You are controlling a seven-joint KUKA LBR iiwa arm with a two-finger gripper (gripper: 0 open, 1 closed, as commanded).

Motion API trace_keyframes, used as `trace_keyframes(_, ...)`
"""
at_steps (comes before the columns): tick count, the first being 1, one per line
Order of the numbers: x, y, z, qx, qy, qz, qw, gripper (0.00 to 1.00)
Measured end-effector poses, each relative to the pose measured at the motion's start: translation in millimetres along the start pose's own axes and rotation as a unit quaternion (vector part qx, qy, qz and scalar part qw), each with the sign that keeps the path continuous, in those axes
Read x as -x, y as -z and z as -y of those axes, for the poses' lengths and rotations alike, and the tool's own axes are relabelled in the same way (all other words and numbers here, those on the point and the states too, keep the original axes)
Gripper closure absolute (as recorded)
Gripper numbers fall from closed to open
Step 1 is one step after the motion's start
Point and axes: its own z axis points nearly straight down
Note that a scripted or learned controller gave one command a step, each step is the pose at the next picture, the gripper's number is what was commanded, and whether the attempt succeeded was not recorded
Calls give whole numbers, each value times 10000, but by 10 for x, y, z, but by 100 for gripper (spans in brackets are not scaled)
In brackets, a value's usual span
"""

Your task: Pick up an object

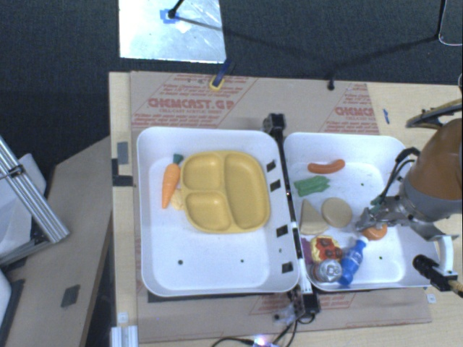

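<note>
My gripper reaches into the right bin from the right, low over its middle right part. A small orange object lies right under its tip, partly hidden by it. Left of the gripper rest a round tan disc and a tan wedge. Further back lie a red-orange sausage and a green piece. At the bin's front sit a blue bottle, a silver can and a red and yellow packet.
The left bin holds a yellow divided plate with a carrot beside it on the left. A black hinge strip separates the bins. The grey arm with its orange band stretches over the right bin's right edge.
</note>
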Motion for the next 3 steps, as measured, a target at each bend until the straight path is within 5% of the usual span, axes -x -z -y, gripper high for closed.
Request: trace_keyframes(3, 8, 1220, -17, -30, 23, -30, 10000, 100)
